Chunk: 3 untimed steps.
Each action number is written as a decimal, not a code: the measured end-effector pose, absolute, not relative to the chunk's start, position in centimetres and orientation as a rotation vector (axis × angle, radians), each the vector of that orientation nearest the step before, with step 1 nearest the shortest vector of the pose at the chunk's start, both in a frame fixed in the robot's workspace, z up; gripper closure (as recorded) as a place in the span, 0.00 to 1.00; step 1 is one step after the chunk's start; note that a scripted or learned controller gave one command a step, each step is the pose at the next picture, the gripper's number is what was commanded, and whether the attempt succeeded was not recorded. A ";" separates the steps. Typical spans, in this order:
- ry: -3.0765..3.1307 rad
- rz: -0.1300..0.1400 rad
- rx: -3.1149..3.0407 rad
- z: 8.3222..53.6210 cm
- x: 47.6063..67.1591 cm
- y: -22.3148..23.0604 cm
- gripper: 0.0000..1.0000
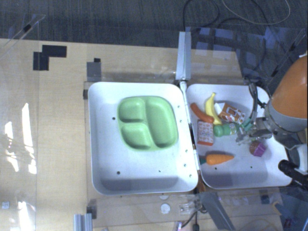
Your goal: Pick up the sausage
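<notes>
Reaching for the sausage (201, 113) lying in the right bin (231, 177), beside the banana (211, 107). Gripper (244, 134) hovers near the green bottle (224, 130); can't tell its state. I'd approach along its length, avoiding the banana.

green tray (147, 121) in left bin (103, 143) | banana (211, 105), carrot (219, 159) in right bin (236, 179)
</notes>
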<state>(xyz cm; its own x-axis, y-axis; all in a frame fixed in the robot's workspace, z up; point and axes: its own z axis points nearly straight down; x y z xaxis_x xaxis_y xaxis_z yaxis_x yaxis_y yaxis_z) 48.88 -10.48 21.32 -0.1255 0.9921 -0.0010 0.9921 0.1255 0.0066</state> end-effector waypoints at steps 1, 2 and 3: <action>2.136 0.010 2.295 23.4 48.9 -5.6 1.00; 1.907 0.003 2.495 14.6 48.7 -8.3 1.00; 1.955 0.009 2.453 24.7 52.1 -3.4 1.00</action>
<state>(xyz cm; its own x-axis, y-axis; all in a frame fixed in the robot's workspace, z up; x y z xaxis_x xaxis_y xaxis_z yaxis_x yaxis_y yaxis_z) 52.15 -3.40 24.68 0.2230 0.9748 0.0014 0.9748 -0.2230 0.0077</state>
